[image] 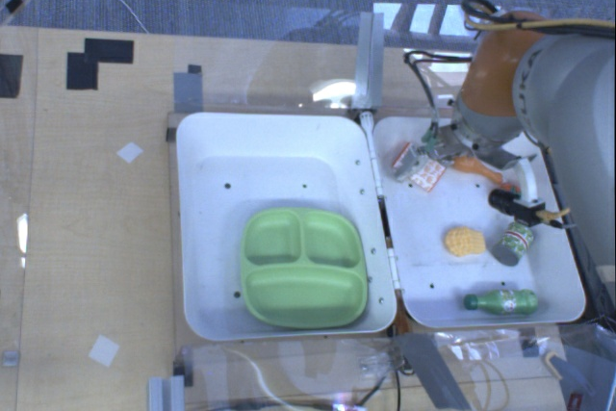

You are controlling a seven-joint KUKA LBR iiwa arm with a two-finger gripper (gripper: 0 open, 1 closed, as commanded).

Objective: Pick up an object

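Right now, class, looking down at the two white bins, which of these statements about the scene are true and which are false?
1. The green divided plastic plate lies in the left white bin. True.
2. The green plastic bottle stands upright. False: it lies on its side in the right white bin.
3. The yellow lumpy object rests on the plate. False: it lies in the right bin, apart from the plate.
4. The gripper is over the right bin's far end, by a small red-and-white packet. True.
5. A small can lies beside the yellow object. True.
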